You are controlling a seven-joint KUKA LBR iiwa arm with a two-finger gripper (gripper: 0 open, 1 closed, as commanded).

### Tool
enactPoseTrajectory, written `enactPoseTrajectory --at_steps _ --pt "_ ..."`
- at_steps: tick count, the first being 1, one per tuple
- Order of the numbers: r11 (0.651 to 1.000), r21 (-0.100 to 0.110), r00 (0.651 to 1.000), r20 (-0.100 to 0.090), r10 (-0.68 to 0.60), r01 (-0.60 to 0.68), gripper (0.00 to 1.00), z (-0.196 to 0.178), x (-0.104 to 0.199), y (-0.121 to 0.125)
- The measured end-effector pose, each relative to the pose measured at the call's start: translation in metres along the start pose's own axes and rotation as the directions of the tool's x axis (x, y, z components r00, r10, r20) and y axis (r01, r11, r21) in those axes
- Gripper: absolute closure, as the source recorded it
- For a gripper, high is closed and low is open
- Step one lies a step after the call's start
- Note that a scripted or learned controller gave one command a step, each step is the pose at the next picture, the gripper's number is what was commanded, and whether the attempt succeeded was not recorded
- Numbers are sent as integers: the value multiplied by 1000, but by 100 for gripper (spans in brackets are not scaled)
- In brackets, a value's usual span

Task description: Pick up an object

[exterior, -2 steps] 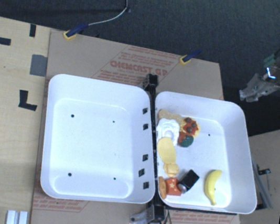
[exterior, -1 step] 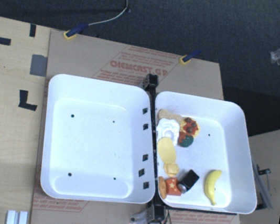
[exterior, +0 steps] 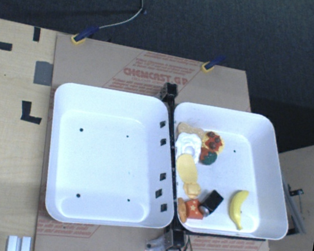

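The right bin [exterior: 262, 139] holds several small items along its left side. A yellow banana [exterior: 238, 208] lies near its front right corner. A black block [exterior: 211, 201] sits beside an orange and red toy [exterior: 189, 208] at the front. A pale yellow oval piece [exterior: 186, 168] lies in the middle, with a white item [exterior: 188, 142] above it. A red and green fruit-like toy [exterior: 210, 149] rests further right.
The left bin [exterior: 104, 155] shares a black-clipped divider edge [exterior: 167, 153] with the right bin. Both bins rest on a cardboard sheet [exterior: 153, 74] on the wooden bench. A cable [exterior: 126, 21] runs across the dark floor behind.
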State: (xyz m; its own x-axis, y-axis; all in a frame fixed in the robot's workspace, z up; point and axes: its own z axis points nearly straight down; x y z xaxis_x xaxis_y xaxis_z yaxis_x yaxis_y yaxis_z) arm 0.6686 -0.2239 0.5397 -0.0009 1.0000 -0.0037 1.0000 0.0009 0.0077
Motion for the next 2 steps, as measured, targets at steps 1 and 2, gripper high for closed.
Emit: enactPoseTrajectory --at_steps 1,2 --pt "1000 11 1000 -6 0 0 100 4 32 -98" --pt "1000 7 1000 0 1 -1 100 6 -1 -37"
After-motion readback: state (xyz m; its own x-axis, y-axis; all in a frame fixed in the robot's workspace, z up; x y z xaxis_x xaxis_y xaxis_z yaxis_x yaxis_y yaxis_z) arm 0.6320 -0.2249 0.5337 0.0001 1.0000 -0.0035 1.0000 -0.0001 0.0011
